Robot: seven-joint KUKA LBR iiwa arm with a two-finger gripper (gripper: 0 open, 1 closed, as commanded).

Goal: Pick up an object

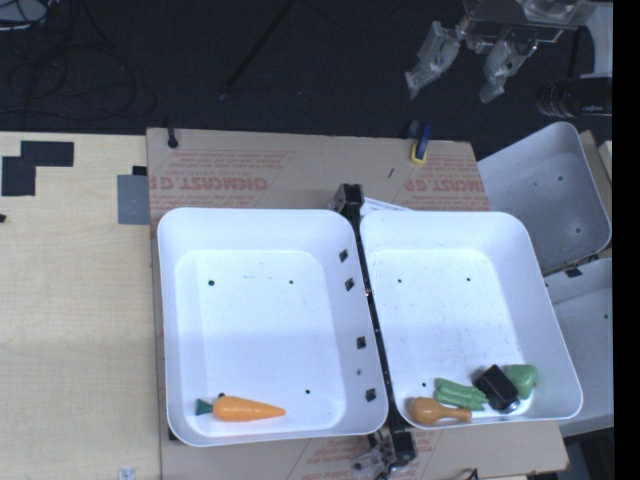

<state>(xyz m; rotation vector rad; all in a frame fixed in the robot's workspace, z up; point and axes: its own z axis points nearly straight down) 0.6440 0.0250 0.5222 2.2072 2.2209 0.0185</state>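
The desk (70,298) is the largest thing here, pale wood with a cardboard sheet (300,173) laid over its middle, probably to give the bins a flat, protected base. On that sheet sit two shallow white bins side by side, their inner rims touching along a black divider clip strip.

The left bin (250,233) holds a single carrot (245,409), lying flat near the front wall, its tip pointing right. It sits well apart from everything else, so it looks like the easiest thing to grasp.

The right bin (450,238) holds a small cluster in its front right corner: a green pod (458,393), a black block (497,388) resting partly on a second green piece (524,376), and an orange-tan pear shape (438,412) nearest the front rim. These touch or overlap, likely having slid together against the wall, which I judge makes a clean grasp harder there.

The hand (466,68) hangs high above the back of the right bin, over the dark floor, well apart from every object. Its two fingers are spread apart and hold nothing. The pick has not yet begun; the arm would need to descend toward whichever object is chosen.
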